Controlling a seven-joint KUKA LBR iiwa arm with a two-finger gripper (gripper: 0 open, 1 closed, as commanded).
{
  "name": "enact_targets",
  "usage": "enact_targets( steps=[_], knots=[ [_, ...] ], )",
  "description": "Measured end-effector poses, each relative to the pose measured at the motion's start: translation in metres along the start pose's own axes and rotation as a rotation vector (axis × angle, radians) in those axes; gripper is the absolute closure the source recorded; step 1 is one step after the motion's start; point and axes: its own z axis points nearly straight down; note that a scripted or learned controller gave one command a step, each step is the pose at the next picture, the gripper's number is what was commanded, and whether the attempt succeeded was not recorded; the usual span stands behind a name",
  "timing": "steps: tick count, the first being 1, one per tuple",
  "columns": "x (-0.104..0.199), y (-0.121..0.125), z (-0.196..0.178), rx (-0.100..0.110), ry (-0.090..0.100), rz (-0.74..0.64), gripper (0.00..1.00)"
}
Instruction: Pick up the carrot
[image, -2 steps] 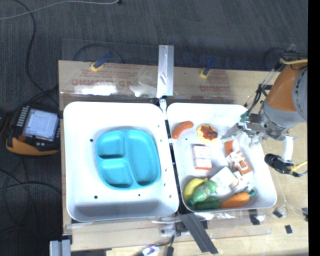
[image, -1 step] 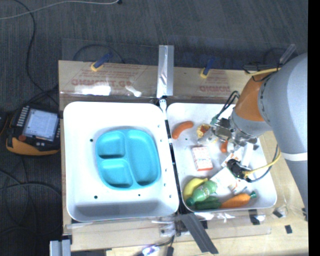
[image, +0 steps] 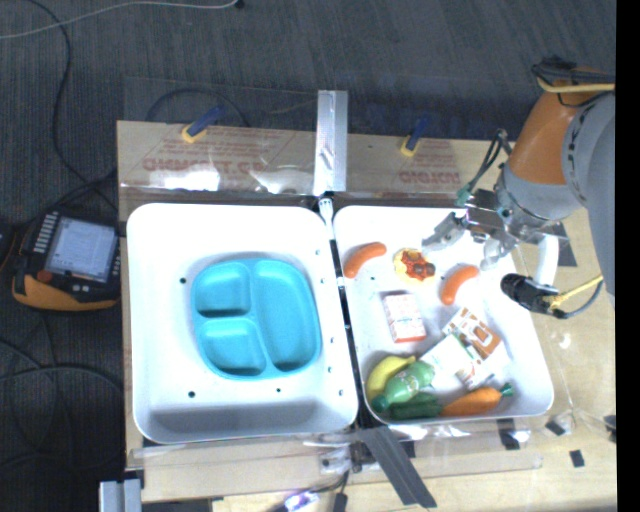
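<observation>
Dark carpet surrounds the bench (image: 150, 140). At the right bin's (image: 540, 400) front edge lies the carrot (image: 472, 402), crowded by a carton (image: 462, 352), a green vegetable (image: 412, 404) and a banana (image: 385, 372). The left bin (image: 160, 400) holds a blue tray (image: 255, 315). Near the far right corner hovers the gripper (image: 470, 240), fingers spread, holding nothing, beside a sausage (image: 458, 283).

Even, bright overhead light washes the two shallow white plastic bins (image: 232, 222) nearly to glare, shadows stay soft and faint, the dark carpeted floor (image: 80, 60) reads dim, and the whole frame is slightly soft and grainy.
</observation>
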Motion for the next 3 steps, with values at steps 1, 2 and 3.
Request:
enact_targets(
  steps=[1,2,3],
  knots=[
    [0.024,-0.057,0.08,-0.001,0.003,0.115,0.0],
    [0.006,-0.045,0.092,-0.022,0.013,0.11,0.0],
    [-0.011,-0.026,0.091,-0.025,0.008,-0.043,0.0]
  ],
)
